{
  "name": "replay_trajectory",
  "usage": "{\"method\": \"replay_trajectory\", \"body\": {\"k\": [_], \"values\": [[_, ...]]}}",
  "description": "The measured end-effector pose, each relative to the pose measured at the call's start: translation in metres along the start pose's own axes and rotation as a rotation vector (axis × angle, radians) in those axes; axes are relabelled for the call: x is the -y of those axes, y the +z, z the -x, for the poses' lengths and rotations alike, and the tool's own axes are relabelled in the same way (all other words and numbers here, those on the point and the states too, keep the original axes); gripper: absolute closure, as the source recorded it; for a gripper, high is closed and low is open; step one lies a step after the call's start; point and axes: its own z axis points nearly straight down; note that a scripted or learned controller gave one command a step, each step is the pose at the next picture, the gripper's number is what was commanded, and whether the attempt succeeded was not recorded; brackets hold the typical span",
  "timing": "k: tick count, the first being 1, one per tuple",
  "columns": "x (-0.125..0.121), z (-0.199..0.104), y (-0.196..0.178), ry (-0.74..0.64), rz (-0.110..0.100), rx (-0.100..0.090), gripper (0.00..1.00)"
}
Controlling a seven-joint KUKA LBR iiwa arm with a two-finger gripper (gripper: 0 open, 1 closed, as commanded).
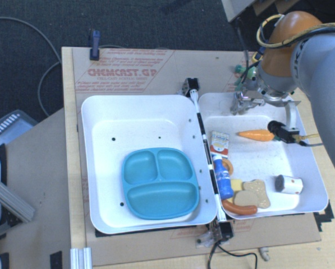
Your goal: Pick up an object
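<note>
My gripper [247, 102] hangs over the far left corner of the right bin [312, 167], with nothing visibly held. An orange carrot [256, 134] lies just in front of it, a little to its right. Along the bin's left wall lies a blue and white tube [220, 167], partly covering a small orange piece [228, 166]. At the near side a piece of toy bread [252, 193] rests beside a hot dog [239, 208]. A small white cylinder with a black end [288, 184] sits near the right wall.
The left bin [100, 150] holds a blue divided plate [160, 182] in its near half. A black clip [191, 85] sits at the far end of the seam between the bins. The grey arm [319, 66] comes in from the upper right.
</note>
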Motion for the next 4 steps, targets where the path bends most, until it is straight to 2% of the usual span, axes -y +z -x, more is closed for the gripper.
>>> {"method": "replay_trajectory", "body": {"k": [1,2,3,4], "values": [[0.004,0.023,-0.082,0.0,-0.021,-0.008,1.0],[0.004,0.022,-0.081,0.0,-0.022,-0.009,0.0],[0.055,0.045,0.021,0.001,-0.025,-0.01,0.0],[0.053,0.045,0.01,0.001,-0.021,-0.009,1.0]]}}
